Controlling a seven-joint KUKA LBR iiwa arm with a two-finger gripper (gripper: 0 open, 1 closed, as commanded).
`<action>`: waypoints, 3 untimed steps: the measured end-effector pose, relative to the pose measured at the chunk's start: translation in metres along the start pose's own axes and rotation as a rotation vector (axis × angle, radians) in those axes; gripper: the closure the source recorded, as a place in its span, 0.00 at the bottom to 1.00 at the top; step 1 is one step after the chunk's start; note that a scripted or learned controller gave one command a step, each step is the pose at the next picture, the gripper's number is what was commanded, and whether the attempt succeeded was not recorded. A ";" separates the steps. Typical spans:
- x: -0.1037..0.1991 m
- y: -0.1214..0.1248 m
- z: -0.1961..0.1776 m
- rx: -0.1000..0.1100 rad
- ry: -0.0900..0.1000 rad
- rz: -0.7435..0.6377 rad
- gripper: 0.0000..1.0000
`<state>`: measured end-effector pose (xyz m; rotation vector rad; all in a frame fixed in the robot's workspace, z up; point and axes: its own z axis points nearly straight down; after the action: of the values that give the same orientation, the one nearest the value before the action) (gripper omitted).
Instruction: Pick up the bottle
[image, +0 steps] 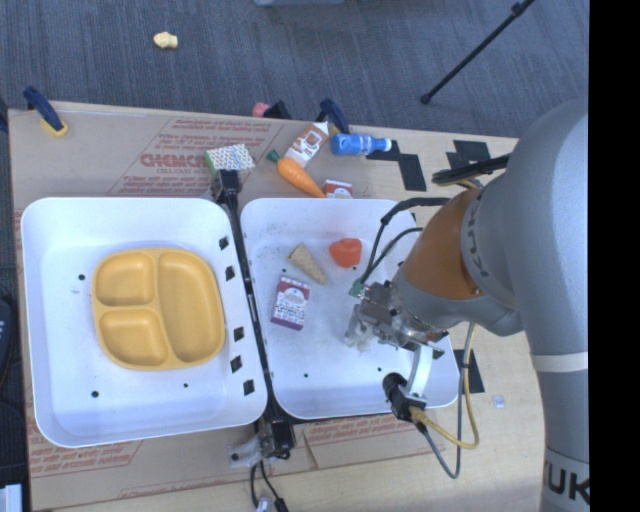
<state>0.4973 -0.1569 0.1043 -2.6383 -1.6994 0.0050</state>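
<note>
The gripper (360, 325) hung low over the right-hand part of the right bin (330, 395), its metal fingers pointing down toward the bin floor; whether they were parted or closed could not be made out, and nothing was seen between them. The bottle (358, 145), a small blue one with a white cap end, lay on its side outside both bins, on the cardboard beyond the far rim of the right bin, its long axis running roughly left to right in the view. It sat well apart from the gripper, straight up the picture from it and across that rim. Beside it lay a toy carrot (298, 176) and a small white-and-orange bottle-like toy (308, 143). Inside the right bin were a red toy (345, 251), a cone-shaped piece (309, 263) and a small red carton (291, 304); the left bin (60, 400) held a yellow divided plate (158, 307). To reach its target, the arm would likely need to lift clear of the bin and travel over the far rim.
</note>
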 end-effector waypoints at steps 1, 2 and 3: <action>0.037 -0.041 -0.036 0.003 0.002 -0.055 1.00; 0.006 -0.027 -0.020 0.003 0.002 -0.260 1.00; 0.044 -0.043 -0.033 -0.001 0.000 -0.114 1.00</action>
<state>0.4761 -0.0989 0.1378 -2.5371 -1.8477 0.0032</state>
